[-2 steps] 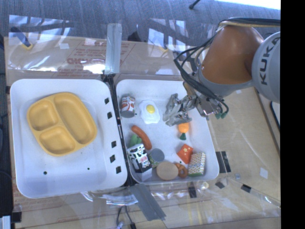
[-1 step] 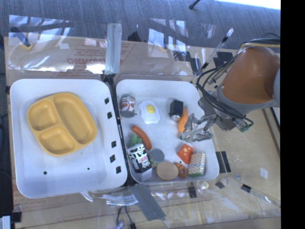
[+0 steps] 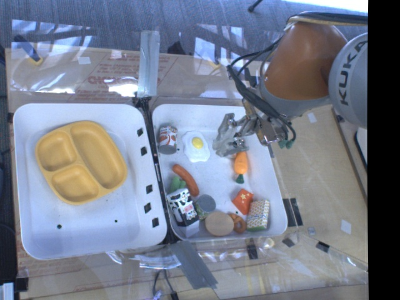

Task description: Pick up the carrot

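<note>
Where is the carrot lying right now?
The carrot lies in the right bin near its right wall, just below the gripper, with the fried egg to its left.

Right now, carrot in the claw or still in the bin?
In the bin. The carrot lies flat on the right bin's floor, just below the claw.

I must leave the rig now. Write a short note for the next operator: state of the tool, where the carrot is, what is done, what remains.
Tool: over the right bin, near its far side, just left of and above the carrot's top. Nothing is visibly held; whether it is open or shut I cannot tell.
Carrot: lying on the right bin's floor, orange end toward the tool, green tip pointing toward the near side. The fried egg lies to its left, the sausage further left and nearer.
Yellow plate: in the left bin.
Done: the tool is close to the carrot.
Left: grasp the carrot and lift it.
</note>
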Tool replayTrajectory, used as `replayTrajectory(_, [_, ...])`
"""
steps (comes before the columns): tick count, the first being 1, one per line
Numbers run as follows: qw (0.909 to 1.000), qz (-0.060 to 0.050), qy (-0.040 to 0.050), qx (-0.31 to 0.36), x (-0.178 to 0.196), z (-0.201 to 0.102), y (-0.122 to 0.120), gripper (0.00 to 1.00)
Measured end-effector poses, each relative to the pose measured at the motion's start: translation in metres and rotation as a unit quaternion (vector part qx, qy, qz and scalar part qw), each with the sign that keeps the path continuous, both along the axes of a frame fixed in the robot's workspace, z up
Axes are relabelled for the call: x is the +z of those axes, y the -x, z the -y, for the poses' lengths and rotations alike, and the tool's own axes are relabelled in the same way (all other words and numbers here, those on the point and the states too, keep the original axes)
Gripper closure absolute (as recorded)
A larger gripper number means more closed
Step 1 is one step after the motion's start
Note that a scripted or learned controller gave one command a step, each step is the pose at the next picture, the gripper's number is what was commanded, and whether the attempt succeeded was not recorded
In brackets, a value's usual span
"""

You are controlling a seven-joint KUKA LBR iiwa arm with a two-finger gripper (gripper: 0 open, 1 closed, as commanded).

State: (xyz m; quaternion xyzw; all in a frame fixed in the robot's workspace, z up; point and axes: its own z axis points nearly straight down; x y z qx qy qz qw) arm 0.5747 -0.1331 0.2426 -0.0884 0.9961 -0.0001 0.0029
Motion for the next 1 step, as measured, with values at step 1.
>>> replayTrajectory(1, [0.9693,-0.004,0.0001,0.246,-0.0686,0.0486,0.0613,1.0])
